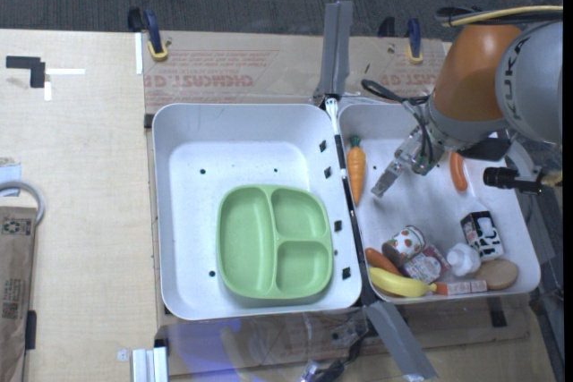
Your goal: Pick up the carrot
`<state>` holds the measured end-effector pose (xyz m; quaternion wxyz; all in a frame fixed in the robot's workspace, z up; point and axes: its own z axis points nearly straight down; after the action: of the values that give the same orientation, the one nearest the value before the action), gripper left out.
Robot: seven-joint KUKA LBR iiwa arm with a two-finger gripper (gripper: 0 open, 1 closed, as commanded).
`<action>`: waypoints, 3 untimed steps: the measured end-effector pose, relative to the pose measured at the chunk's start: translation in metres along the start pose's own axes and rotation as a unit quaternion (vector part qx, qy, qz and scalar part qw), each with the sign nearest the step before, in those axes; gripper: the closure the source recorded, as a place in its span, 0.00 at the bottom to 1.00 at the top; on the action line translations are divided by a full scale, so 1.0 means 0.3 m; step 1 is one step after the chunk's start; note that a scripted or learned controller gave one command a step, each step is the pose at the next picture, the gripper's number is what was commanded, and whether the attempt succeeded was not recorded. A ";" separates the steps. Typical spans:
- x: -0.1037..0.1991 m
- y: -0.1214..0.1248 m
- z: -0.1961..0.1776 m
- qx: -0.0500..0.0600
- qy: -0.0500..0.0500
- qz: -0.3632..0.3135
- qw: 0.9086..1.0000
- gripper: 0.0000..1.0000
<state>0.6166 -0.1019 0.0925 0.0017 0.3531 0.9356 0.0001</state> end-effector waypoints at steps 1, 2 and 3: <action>-0.157 -0.236 -0.505 0.000 -0.001 0.020 1.000 0.00; 0.089 0.034 -0.331 0.000 0.001 -0.134 0.991 0.00; 0.073 -0.031 0.003 0.001 0.001 0.011 1.000 0.00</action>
<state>0.5940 -0.0946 0.0916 0.0003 0.3638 0.9315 0.0000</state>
